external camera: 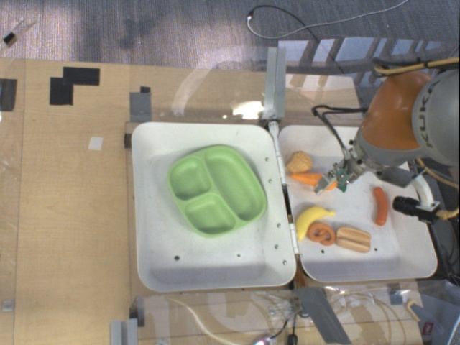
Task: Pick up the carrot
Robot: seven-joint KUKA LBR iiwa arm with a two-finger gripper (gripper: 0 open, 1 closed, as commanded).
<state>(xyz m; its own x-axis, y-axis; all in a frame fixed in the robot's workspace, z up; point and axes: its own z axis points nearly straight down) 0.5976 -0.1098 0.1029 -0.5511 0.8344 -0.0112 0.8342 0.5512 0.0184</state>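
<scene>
We note a pale wooden counter (65, 214) carrying two shallow white bins set side by side, their inner walls touching along a grey divider rail. We take the right bin (413, 261) as landmark. To its left sits the left bin (154, 264), and in that one rests a green divided plate (215, 190) with three compartments, tilted a little against the bin's edges.

Inside the right bin, near its left wall, lies the carrot (307, 180), pointing roughly left to right on the bin floor. Just behind it, toward the bin's back wall, sits a small brown roll (300, 162). In front of the carrot, nearer the bin's front wall, we see a yellow banana (310, 219), and just beside that a brown pretzel (322, 234) and a hot dog in a bun (353, 239). A loose red sausage (380, 206) lies toward the bin's right side, apart from the rest.

The grey arm with its orange band (392, 117) comes in over the right bin's back right corner. The pincer (338, 180) is down at the carrot's right end; orange shows against its tips, but we cannot tell whether the tips are apart or closed on it.

Beyond the right bin's back wall the counter ends at grey ribbed flooring (144, 13), with a black cable (287, 24) looping over it. Black tape marks (72, 83) sit on the counter, well to the left of both bins.
</scene>
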